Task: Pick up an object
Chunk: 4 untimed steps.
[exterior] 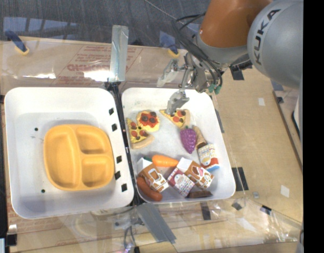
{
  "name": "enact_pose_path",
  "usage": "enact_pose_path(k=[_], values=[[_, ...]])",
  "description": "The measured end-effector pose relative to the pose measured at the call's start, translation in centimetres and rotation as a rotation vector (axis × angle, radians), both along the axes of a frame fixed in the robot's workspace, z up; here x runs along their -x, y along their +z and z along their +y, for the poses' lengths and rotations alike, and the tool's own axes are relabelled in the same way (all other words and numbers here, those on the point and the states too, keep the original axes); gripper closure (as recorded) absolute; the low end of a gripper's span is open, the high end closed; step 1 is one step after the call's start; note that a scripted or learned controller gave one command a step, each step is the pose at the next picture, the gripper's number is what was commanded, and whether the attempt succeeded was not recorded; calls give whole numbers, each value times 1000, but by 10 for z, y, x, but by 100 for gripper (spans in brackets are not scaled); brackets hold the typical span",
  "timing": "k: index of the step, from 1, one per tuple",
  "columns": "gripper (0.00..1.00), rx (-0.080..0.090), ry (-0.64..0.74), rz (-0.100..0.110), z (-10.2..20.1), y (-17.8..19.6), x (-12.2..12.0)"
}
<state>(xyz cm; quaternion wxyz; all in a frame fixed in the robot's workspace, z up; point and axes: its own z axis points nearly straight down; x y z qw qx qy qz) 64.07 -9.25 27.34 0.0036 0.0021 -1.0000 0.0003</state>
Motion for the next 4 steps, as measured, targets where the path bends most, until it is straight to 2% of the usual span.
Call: enact_pose_path(k=[1, 2, 3, 4], values=[[0, -4, 65, 8, -39, -169, 48], [0, 1, 171, -9, -112, -86, -17], [0, -3, 178, -4, -116, -184, 33], [0, -6, 185, 1, -80, -184, 127]])
